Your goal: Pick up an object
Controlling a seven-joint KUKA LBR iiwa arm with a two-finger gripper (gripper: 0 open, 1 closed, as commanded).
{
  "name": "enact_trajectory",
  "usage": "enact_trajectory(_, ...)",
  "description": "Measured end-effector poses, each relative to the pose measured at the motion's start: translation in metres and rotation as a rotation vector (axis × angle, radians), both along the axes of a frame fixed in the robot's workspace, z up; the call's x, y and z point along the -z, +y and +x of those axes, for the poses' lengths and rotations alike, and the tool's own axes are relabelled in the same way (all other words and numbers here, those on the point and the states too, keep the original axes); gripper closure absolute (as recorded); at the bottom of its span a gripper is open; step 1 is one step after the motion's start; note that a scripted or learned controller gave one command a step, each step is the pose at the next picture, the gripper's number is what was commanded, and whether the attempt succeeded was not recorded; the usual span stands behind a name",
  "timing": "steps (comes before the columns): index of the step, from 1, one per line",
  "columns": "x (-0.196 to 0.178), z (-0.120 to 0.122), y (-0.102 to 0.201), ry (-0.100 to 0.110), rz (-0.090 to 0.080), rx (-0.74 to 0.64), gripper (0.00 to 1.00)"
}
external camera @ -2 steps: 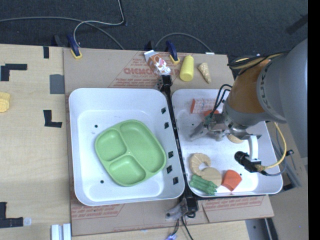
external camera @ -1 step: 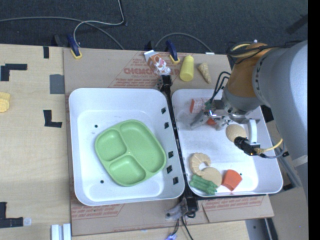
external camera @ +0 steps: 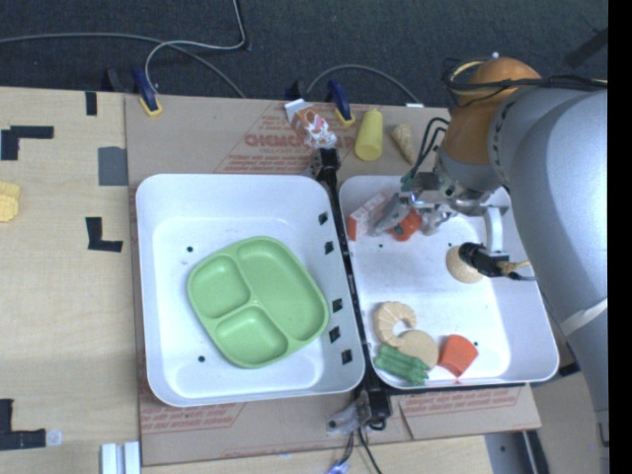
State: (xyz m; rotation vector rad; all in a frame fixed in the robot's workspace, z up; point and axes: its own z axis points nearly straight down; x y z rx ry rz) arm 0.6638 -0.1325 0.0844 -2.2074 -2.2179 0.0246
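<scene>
A: Left bin (external camera: pixel 163 265): green divided tray (external camera: pixel 257 299), lying flat, near the middle.

B: Noted. Right bin (external camera: pixel 528 358)?

A: Far-left corner: red-and-white packet (external camera: pixel 367 212) with a small orange-red piece (external camera: pixel 405 228) touching its right side. Right of centre: tan round item (external camera: pixel 460 263) under a dark fitting. Near edge, clustered: ring-shaped pastry (external camera: pixel 395 317), pale round biscuit (external camera: pixel 419 345), green pods (external camera: pixel 401 365), orange wedge (external camera: pixel 456 355).

B: Outside the bins?

A: On the counter (external camera: pixel 59 294) behind the right bin: yellow cylinder (external camera: pixel 368 134), beige piece (external camera: pixel 404 141), small printed packet (external camera: pixel 312 121).

B: Arm?

A: Entering from the right, orange band above the wrist. Pincer (external camera: pixel 423 203) low over the far part of the right bin, just right of the orange-red piece and the packet. Cannot tell whether released or clenched; nothing seen between its tips.

B: Step in hand?

A: Judged as the approach or the grasp attempt at the orange-red piece. Nothing lifted yet.

B: Next move?

A: Likely a firm closure on a single item, then a straight rise clear of the bin wall. Risk: packet and piece touching, so possibly nudging both or catching neither.
</scene>
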Motion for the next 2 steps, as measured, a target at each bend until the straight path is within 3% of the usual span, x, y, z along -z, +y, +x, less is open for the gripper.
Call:
enact_trajectory(1, -0.0009, -0.0005, 0.0072, 0.001, -0.013, 0.006, 0.0)
enact_trajectory(2, -0.0108, 0.001, 0.0102, -0.005, -0.01, 0.007, 1.0)
